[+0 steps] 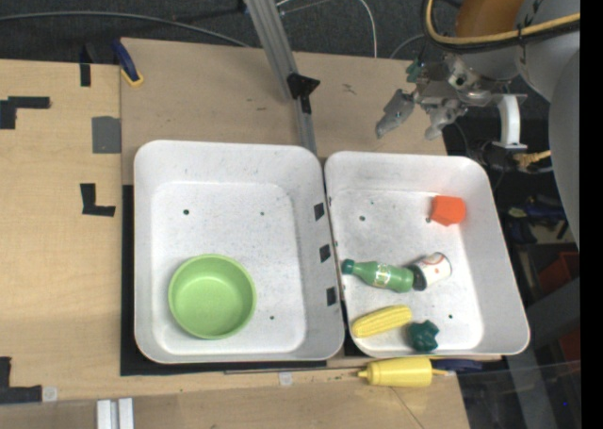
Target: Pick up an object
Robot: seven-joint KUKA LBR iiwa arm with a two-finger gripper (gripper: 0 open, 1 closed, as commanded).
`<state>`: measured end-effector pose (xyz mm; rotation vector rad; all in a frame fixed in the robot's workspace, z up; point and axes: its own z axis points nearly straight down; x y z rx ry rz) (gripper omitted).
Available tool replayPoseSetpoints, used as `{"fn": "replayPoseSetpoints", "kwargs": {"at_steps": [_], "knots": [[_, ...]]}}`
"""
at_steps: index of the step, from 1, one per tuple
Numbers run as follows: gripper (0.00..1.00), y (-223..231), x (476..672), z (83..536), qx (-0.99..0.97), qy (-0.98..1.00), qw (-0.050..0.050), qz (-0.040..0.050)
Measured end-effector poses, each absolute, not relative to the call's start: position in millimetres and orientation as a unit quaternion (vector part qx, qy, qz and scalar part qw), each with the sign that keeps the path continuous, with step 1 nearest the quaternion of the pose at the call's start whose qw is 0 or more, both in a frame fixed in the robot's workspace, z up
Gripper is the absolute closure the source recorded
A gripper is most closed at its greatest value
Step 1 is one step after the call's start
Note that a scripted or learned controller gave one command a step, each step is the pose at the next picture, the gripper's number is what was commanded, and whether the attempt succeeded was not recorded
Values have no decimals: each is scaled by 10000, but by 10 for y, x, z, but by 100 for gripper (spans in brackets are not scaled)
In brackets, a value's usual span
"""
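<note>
In the right bin [497, 246] lie an orange block [448, 210], a green bottle [380, 274] on its side, a small white and red piece [434, 270], a yellow corn cob [381, 321] and a dark green lump [423, 335]. The left bin [143, 229] holds a green bowl [212, 296]. My gripper [415, 122] hangs above the bench just behind the right bin's back rim, well clear of the objects. Its fingers are spread open with nothing between them.
A yellow squeeze bottle [400, 372] lies on the bench in front of the right bin. A slanted metal pole [271, 26] comes down to the gap between the bins' back edges. Cables run across the dark floor behind the bench.
</note>
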<state>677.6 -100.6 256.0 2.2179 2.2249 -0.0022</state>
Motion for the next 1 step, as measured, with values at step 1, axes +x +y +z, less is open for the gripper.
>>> {"fn": "replayPoseSetpoints", "kwargs": {"at_steps": [1], "knots": [[0,-1009,6775,2560,7061,7081,1,-10]]}}
